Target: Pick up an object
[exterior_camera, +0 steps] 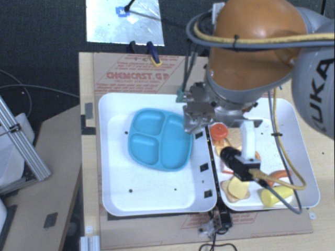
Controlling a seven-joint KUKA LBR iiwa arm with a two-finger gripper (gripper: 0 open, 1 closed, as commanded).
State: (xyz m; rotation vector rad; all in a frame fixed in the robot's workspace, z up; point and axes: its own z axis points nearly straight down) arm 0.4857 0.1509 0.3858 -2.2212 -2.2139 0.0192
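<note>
The bench (63,140) was tan, with two white bins on it; the left bin (152,192) held a blue plate (157,140), and the right bin (298,140) held small toy foods, an orange piece (219,131) and a yellow piece (276,195) among them; I feared the gripper (194,120) would hit the wall between the bins, because it hung right over it; the arm (251,41) leaned in low from the right; I could not tell the gripper's state.
</note>
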